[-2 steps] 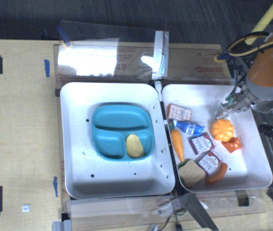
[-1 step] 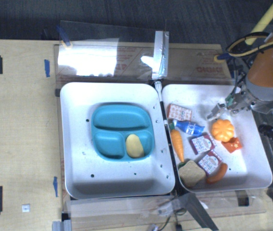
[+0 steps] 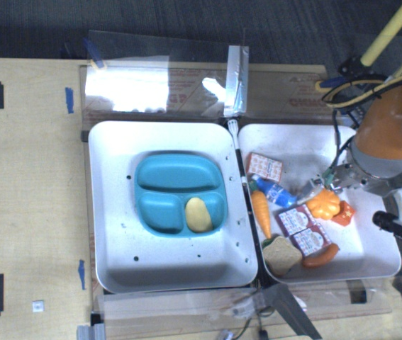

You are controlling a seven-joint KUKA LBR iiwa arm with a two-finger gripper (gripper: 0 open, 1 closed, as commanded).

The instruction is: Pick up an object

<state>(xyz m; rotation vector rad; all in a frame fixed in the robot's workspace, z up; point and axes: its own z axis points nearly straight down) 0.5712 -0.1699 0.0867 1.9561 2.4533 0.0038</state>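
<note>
Bread, a brown slice (image 3: 281,253), sits at the near edge of the right bin (image 3: 381,257), with a red sausage (image 3: 320,256) just beside it along the same rim. Behind them lie two small red-and-white cartons (image 3: 303,231), touching one another, and to their left an orange carrot (image 3: 261,214) runs along the divider between the bins. A blue bottle with a white label (image 3: 275,192) lies slantwise above the carrot, and a third red-and-white carton (image 3: 265,167) rests farther back, near the middle of that bin's far half.

An orange pepper-shaped toy (image 3: 326,205) (with a red piece joined to its right side) lies right of the cartons, and the gripper (image 3: 326,183) hangs just above and behind it. The arm (image 3: 385,129), grey with its orange band, comes in from the right and covers much of the gripper; whether the jaws are spread or closed cannot be told, and nothing can be seen caught between them.

In the left bin (image 3: 115,246) a blue compartment tray (image 3: 165,179) lies in the middle, and a yellow lemon-like object (image 3: 198,214) rests in its near right compartment.
</note>
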